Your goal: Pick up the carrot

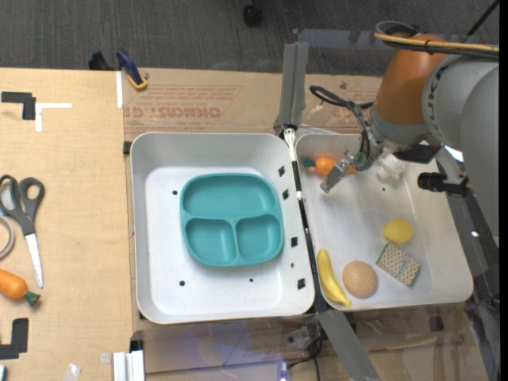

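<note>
Nearest the camera in the right bin (444, 292), a banana (332, 279), a round tan ball (359, 279) and a patterned square packet (398, 263) are lying along the front edge, with a yellow lemon (398, 230) just behind them. The left bin (151, 213) is holding a teal divided tray (232, 218). Farther back, the carrot (324, 165) is resting in the right bin's far left corner (close to the wall), and the claw (341, 173) is hovering just beside it; whether its fingers are spread is unclear. Scissors (24, 213) are lying on the worktop (63, 157).
</note>
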You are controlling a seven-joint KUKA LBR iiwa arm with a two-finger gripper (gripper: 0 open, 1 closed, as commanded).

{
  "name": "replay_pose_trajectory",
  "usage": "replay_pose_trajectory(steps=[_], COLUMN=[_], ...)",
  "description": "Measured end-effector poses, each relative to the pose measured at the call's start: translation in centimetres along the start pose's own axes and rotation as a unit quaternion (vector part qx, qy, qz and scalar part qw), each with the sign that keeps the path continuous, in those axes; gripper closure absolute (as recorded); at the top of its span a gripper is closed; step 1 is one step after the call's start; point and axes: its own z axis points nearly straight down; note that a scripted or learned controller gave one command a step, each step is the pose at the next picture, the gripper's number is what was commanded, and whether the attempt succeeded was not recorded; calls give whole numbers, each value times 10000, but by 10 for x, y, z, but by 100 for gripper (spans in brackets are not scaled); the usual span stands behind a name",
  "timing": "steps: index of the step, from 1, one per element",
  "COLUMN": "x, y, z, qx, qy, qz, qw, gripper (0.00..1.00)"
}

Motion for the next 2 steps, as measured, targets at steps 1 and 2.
replay_pose_trajectory(steps=[1, 2], x=[0, -11], y=[-1, -11], z=[6, 10], qx=[56, 143], qy=[44, 75], qz=[1770, 4018], qw=[9842, 9156], gripper=[0, 0])
